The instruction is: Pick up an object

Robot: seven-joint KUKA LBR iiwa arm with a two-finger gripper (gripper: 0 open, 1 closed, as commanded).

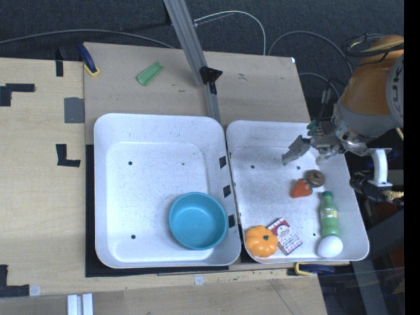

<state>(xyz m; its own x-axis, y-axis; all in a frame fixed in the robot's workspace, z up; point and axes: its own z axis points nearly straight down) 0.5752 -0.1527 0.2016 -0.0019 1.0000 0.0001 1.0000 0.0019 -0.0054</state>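
Hand point(296, 151) above right bin point(262, 136), near red toy point(301, 189).

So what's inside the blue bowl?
The blue bowl in the left bin shows bare blue bottom. Its near wall hides a sliver of the inside; what's under it is covered.
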